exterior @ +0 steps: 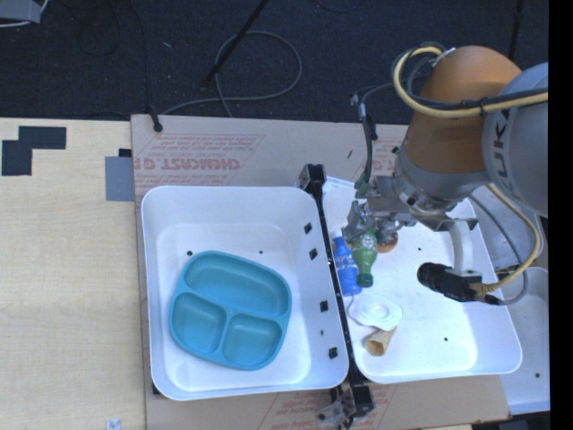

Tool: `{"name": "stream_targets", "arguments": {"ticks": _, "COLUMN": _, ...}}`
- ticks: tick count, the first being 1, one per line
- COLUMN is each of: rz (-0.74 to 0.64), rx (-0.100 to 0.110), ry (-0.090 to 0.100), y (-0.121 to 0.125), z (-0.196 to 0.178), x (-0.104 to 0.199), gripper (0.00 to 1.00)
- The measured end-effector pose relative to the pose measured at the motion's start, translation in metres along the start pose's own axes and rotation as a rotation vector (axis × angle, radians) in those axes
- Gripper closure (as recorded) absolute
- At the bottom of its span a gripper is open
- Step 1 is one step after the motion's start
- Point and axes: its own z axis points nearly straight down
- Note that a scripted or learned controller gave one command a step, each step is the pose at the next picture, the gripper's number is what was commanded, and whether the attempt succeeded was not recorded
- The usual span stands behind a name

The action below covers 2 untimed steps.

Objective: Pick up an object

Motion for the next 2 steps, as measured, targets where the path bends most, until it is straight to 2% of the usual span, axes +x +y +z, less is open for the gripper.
{"name": "stream_targets", "arguments": {"ticks": 2, "rz": 0.001, "rx": 0.001, "ry": -0.002, "y": -0.008, "z": 0.034, "x": 0.085, "gripper": 1.0}}
